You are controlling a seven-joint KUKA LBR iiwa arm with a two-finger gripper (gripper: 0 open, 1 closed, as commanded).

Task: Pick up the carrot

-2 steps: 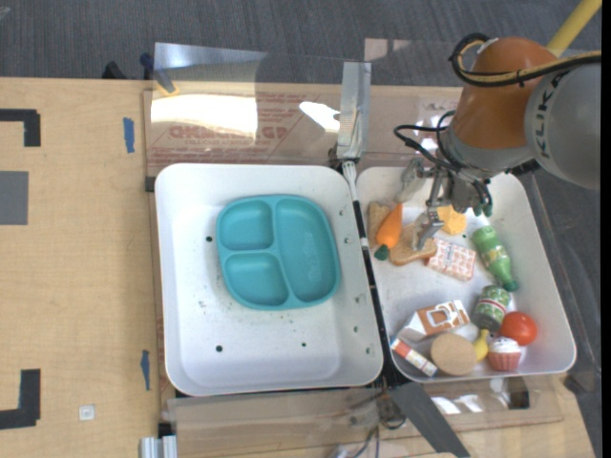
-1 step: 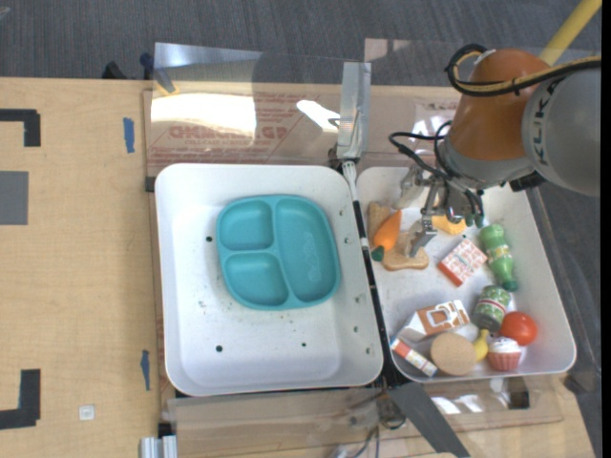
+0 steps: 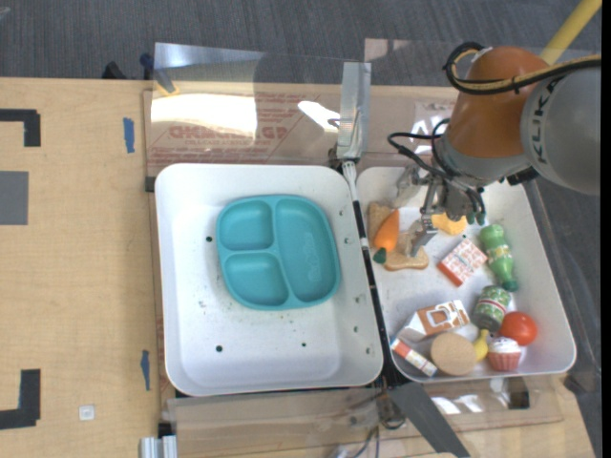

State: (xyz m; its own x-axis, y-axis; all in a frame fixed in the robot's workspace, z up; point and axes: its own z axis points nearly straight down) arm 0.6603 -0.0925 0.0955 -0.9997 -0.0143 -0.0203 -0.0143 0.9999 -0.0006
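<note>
The carrot (image 3: 387,229), orange with a green stem end pointing down-left, lies in the right bin (image 3: 554,294) near its upper left corner, close to the divider wall. It partly rests against a slice of toast (image 3: 409,258). My gripper (image 3: 434,225) hangs just right of the carrot, over the toast and a small yellow piece (image 3: 451,223). It looks open, and the carrot is not between its fingers. The orange wrist band (image 3: 496,93) is above it.
The right bin also holds a red-and-white box (image 3: 463,260), green vegetables (image 3: 496,246), a green can (image 3: 492,305), a tomato (image 3: 520,328), a cupcake (image 3: 504,353), a bun (image 3: 453,354) and an orange carton (image 3: 444,318). A teal divided plate (image 3: 279,253) sits in the left bin (image 3: 191,332).
</note>
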